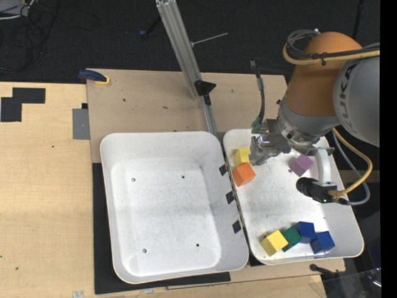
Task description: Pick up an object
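At far left the wooden bench (43,166) carries black patches (22,101) and a grey square (80,123), with a blue and yellow clamp (93,76) at the back edge of the raised board. Next comes the left bin (118,148), showing only a few small dark dots on its floor. Behind it a slanted aluminium rail (180,42) runs down to a black bracket (205,87), ending near the gap between the bins, where black clips (229,196) line the divide. The right bin (353,241) holds all the blocks. A yellow block (240,157) and an orange block (244,174) sit touching each other against its left wall, the orange one nearer the camera and turned slightly so a corner faces the divide. The gripper (263,148) hangs just right of the yellow block, close beside it but with nothing visibly between its fingers; whether they are spread or closed cannot be told. A purple block (302,164) lies right of the gripper, partly under the arm (322,79). Near the front rim, a yellow cube (273,242), green block (290,236) and two blue blocks (313,236) form a touching row running left to right, well apart from the gripper. A black cable fitting (316,189) hangs over the bin's right side.
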`<state>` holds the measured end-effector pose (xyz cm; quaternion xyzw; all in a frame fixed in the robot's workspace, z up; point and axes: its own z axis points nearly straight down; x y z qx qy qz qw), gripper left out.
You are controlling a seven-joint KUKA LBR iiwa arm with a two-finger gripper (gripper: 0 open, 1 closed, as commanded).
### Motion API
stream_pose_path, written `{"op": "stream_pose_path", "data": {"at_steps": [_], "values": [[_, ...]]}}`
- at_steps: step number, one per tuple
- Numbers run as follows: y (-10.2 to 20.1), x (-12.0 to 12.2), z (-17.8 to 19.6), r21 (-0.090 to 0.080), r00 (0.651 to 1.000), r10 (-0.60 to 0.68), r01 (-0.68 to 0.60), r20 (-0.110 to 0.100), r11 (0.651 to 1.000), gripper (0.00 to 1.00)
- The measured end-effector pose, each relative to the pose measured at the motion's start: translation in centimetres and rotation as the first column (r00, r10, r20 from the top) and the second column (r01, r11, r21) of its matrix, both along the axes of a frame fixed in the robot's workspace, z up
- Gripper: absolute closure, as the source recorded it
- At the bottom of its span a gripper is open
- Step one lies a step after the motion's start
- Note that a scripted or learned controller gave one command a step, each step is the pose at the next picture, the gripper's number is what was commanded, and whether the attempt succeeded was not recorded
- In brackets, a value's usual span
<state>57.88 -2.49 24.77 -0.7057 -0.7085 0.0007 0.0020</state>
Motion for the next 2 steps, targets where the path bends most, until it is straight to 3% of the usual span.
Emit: {"op": "stream_pose_path", "data": {"at_steps": [2], "values": [[10.0,6.3,-2.4,-0.001,1.0,-0.001,0.001,0.002,1.0,1.0]]}}
